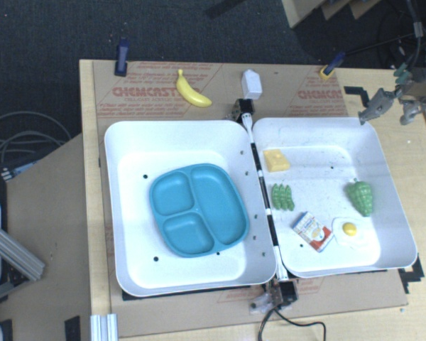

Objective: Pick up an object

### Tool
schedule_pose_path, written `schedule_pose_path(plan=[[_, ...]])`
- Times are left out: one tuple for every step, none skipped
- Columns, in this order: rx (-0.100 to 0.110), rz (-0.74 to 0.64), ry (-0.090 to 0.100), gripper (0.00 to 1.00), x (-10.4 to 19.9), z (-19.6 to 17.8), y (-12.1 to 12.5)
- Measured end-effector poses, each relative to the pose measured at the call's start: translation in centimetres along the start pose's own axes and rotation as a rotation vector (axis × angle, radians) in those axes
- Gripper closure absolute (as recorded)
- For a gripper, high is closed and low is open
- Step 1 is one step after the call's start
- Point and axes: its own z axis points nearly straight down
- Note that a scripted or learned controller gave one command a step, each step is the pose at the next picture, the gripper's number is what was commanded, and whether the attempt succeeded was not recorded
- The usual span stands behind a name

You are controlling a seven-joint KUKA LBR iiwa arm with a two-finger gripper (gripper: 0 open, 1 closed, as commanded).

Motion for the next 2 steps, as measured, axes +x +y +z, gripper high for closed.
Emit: schedule_pose_path(plan=[[0.002, 0.000, 0.000, 0.00, -1.0, 9.9, -5.9], [0.003, -0.003, 0.009, 0.00, -0.3, 19.3, -6.4]])
